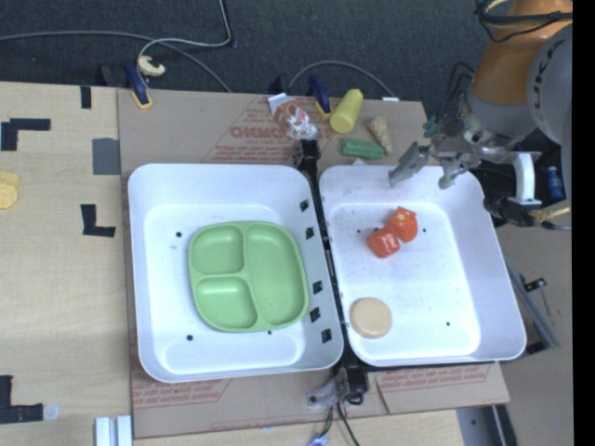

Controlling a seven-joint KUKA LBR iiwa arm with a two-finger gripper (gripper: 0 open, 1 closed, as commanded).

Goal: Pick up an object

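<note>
In the right bin (483, 277) lie a red-orange object (392, 231) near the middle and a tan round disc (371, 317) near the front left corner. My gripper (429, 170) hangs over the bin's far rim, up and right of the red object. Its two fingers are spread apart, open, with nothing between them. The grey arm with its orange band (516, 59) reaches in from the upper right.
The left bin (158, 212) holds a green divided plate (247, 274). Behind the bins, on the cardboard, lie a yellow bottle-like object (346, 111), a green piece (361, 148), a tan piece (380, 133) and a small wrapped item (297, 117). Cables run along the back.
</note>
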